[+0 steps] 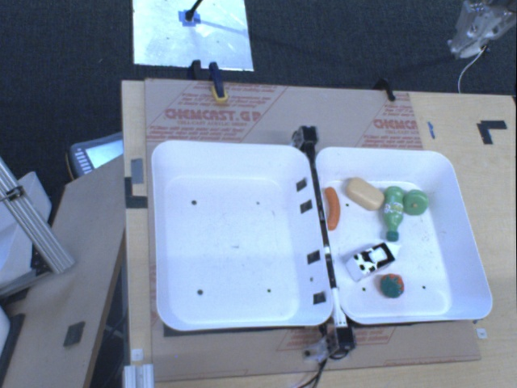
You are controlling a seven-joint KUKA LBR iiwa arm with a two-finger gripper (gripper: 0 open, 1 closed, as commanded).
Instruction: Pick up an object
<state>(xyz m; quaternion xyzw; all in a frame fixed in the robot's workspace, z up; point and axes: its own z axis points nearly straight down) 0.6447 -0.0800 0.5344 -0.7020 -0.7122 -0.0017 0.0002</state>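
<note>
I saw the gripper (478,24) parked far right; its opening I couldn't tell. The objects clustered in the right bin (460,241); the green bottle (393,208) touching its neighbours risked a fumbled grasp.

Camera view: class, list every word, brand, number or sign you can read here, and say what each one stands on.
"CHEMCAST GP", red print on the brown board behind the left bin.
The same red print, at the board's right end behind the right bin: partly readable, too blurred to quote.
Red print along the board's front edge: unreadable.
</note>
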